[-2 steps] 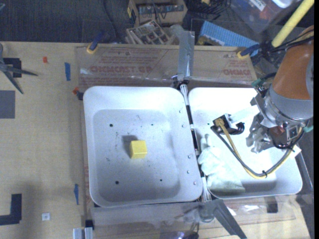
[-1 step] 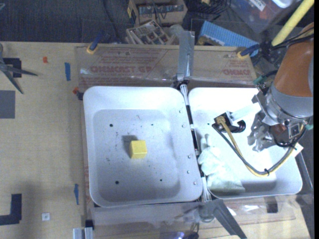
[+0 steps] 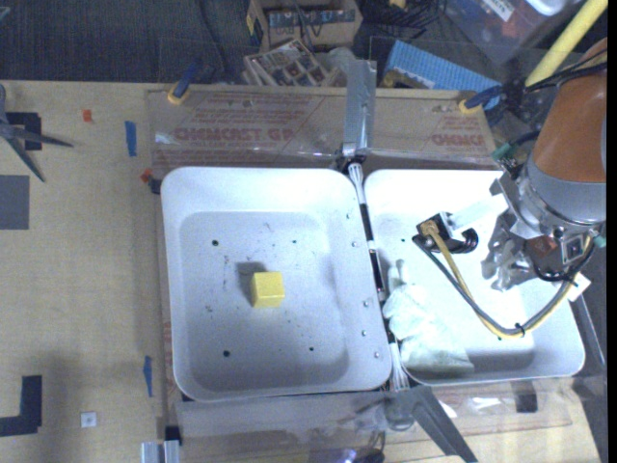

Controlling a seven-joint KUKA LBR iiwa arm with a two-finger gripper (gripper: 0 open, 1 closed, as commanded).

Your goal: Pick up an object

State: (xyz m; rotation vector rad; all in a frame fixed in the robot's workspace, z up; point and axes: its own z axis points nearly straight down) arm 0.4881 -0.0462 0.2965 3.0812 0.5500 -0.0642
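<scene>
- Left bin (image 3: 193, 201): one yellow block (image 3: 267, 288) lies flat on the floor, near the middle, apart from every wall.
- Divider between the bins: a crumpled white cloth (image 3: 413, 318) rests against it, in the right bin's near-left corner.
- Right bin (image 3: 405, 196): the gripper (image 3: 508, 263) is over the right half, well apart from the block. Whether it is open or closed cannot be told. Nothing is seen held.
- A yellow cable (image 3: 463, 292) loops across the bin floor below the wrist.
</scene>
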